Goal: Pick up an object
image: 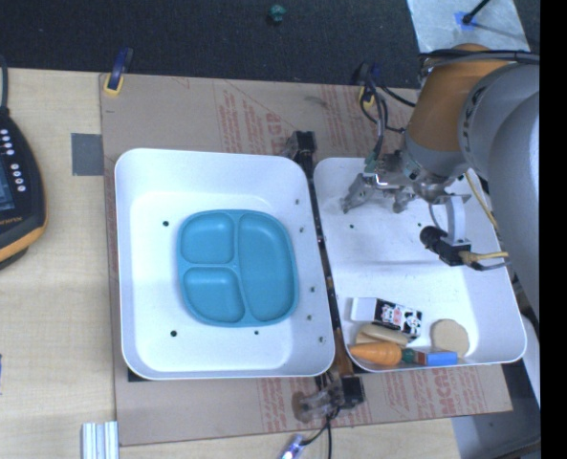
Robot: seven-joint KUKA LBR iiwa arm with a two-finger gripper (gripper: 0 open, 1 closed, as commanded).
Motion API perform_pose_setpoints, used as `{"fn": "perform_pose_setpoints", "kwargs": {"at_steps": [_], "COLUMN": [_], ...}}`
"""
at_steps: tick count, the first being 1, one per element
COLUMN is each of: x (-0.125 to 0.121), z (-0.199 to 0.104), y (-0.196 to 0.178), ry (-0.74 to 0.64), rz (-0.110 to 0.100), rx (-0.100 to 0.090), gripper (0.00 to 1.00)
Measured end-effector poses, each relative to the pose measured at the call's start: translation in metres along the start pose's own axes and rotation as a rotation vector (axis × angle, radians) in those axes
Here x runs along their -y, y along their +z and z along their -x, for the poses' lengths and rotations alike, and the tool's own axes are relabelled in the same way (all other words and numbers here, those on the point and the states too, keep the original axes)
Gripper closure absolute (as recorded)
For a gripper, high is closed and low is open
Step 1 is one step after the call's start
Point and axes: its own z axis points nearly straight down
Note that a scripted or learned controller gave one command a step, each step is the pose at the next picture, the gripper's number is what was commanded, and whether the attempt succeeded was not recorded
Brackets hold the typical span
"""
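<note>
Clustered along the near edge of the right bin point(474, 290): an orange carrot-shaped piece point(375, 354) at the front, a tan stick point(386, 335) just behind it, a small white block point(361, 308) touching a black-and-white patterned box point(399, 316), a round beige disc point(449, 336) toward the right corner, and a blue-tipped marker point(430, 358) lying along the rim between carrot and disc. All resting on the bin floor, none lifted. Well apart from that cluster, up at the far end of the same bin, the gripper point(379, 195), hanging low over the white floor with fingers spread apart and nothing between them. Behind it, the grey arm point(512, 151) with its orange band point(450, 98), reaching in from the right. In the left bin point(140, 256), a blue divided plate point(236, 266) with three compartments, lying flat near the middle. Under both bins, a brown cardboard sheet point(216, 103) on the wooden bench point(34, 352). At the left edge, a handheld control pendant point(1, 189).
</note>
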Motion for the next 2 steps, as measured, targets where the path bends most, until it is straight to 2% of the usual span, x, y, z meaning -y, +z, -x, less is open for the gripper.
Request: {"fn": "perform_pose_setpoints", "kwargs": {"at_steps": [2], "x": [0.000], "z": [0.016], "y": [0.000], "ry": [0.001], "rz": [0.002], "rx": [0.000], "gripper": [0.00]}}
